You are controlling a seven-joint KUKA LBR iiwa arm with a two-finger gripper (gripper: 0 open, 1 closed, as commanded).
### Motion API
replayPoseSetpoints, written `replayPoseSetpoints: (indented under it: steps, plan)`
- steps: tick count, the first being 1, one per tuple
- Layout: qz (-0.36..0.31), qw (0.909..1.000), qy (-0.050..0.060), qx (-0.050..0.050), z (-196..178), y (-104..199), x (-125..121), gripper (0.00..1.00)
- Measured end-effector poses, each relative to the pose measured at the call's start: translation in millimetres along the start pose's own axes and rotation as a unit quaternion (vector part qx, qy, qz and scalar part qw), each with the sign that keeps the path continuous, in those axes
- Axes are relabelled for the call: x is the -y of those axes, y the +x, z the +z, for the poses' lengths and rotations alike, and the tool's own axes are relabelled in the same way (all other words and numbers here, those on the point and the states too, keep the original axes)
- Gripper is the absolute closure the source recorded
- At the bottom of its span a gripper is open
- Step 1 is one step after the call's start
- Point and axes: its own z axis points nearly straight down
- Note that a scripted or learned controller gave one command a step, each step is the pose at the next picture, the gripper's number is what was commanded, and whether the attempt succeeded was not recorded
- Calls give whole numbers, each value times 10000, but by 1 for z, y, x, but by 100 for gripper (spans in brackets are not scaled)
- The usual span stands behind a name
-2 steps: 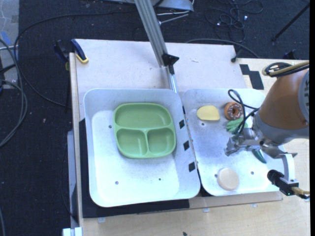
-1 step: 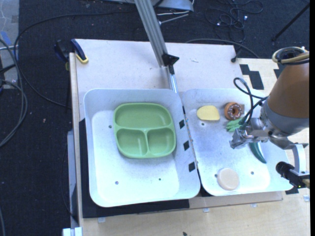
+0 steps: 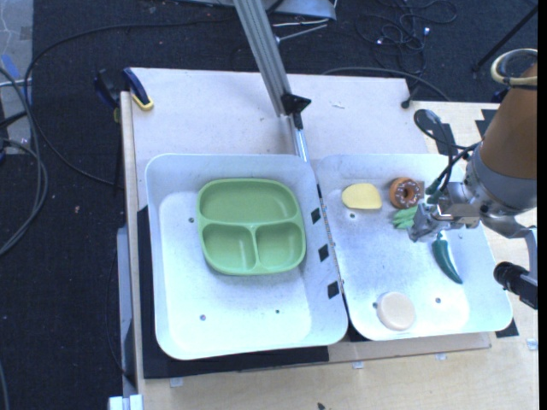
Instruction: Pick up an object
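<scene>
White plastic is forming the two shallow bins, which are being seen side by side on a pale wooden bench (image 3: pixel 214 109). The left bin (image 3: pixel 179 314) is being occupied by one green divided tray (image 3: pixel 252 225), moulded with three compartments, one long and two smaller. The right bin (image 3: pixel 367 263) is being occupied by five small things, counted as follows: one yellow rounded piece (image 3: pixel 361 197) near the far wall, one brown ring-shaped doughnut (image 3: pixel 405 192) just beside it, one light green leafy piece (image 3: pixel 404 219) below the doughnut, one dark green pepper-shaped piece (image 3: pixel 446 260) lying lengthwise toward the right wall, and one pale cream disc (image 3: pixel 397 310) near the front edge.

One arm is being reached in from the right, its orange band and grey wrist being shown above the right bin. The gripper (image 3: pixel 425 225) is being held low over the bin, between the light green leafy piece and the upper end of the dark green pepper-shaped piece, and just beside both. How far its fingers are being parted cannot be told, and nothing is being clearly seen between them.

One slanted metal pole (image 3: pixel 265 45) is being seen crossing the bench behind the bins.
</scene>
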Motion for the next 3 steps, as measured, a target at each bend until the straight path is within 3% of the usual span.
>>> replayPoseSetpoints:
  steps: [1, 3]
  plan:
    - [7, 10000, 17, -3, -6, 0, -1, 100]
    - [-9, 10000, 14, -3, 20, 84, -41, 100]
